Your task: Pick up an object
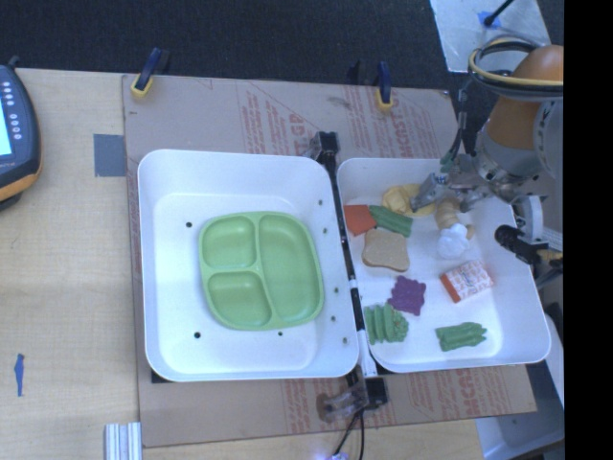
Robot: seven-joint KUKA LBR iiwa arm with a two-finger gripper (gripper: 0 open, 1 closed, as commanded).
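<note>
the gripper (442, 192) hangs low over the yellow toy (400, 198) in the right bin (536, 338); i cannot tell its fingers' state; next, grab and lift.

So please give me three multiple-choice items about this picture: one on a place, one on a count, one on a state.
1. Where does the light green divided plastic plate lie?
A. left white bin
B. right white bin
C. bare bench

2. How many compartments has the plate?
A. two
B. three
C. five

3. How does the tan slice of toy bread rest?
A. standing on edge
B. flat on the bin floor
C. on the plate

Answers: 1 A, the plate sits alone in the left bin. 2 B, two ridges divide it into three. 3 B, its broad face points up.
</note>
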